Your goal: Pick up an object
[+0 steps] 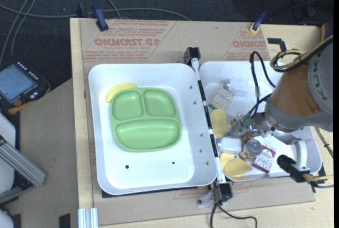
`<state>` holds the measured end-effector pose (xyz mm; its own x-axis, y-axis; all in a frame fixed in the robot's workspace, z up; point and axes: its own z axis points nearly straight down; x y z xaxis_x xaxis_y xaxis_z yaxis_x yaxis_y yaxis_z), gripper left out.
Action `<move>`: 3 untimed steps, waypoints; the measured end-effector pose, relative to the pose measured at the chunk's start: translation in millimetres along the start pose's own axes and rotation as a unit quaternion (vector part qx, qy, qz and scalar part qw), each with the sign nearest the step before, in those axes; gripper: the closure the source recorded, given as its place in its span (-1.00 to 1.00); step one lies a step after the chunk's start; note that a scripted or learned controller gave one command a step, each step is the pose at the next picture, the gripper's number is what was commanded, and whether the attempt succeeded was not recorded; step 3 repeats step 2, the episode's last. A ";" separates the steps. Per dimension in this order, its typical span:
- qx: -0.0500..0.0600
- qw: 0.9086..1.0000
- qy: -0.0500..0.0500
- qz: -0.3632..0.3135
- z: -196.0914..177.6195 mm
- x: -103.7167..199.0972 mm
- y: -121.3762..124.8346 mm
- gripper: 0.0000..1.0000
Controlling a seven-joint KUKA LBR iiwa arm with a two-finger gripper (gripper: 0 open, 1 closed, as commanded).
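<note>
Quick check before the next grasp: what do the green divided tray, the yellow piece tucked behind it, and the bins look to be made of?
Green divided tray: looks like moulded plastic, matte to satin, with rounded compartment walls and an even colour. Yellow piece: probably plastic too, smooth; mostly hidden behind the tray, so uncertain. Bins: white, glossy thin plastic by the look, with soft reflections and rounded rims.

divided tray (145, 118) in left bin (100, 131)

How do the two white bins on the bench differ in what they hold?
The left bin holds a green divided plate with a yellow piece at its corner; the right bin holds a heap of small mixed things. The arm reaches into the right bin, not the left. Both are shallow and white.
</note>
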<state>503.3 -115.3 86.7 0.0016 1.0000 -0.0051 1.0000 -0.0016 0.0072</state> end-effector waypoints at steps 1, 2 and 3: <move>-0.002 1.000 -0.001 0.001 -10.8 -1.3 0.9 1.00; 0.004 1.000 0.003 -0.002 -98.0 82.7 41.9 1.00; 0.004 1.000 0.003 -0.002 -98.0 82.7 41.9 1.00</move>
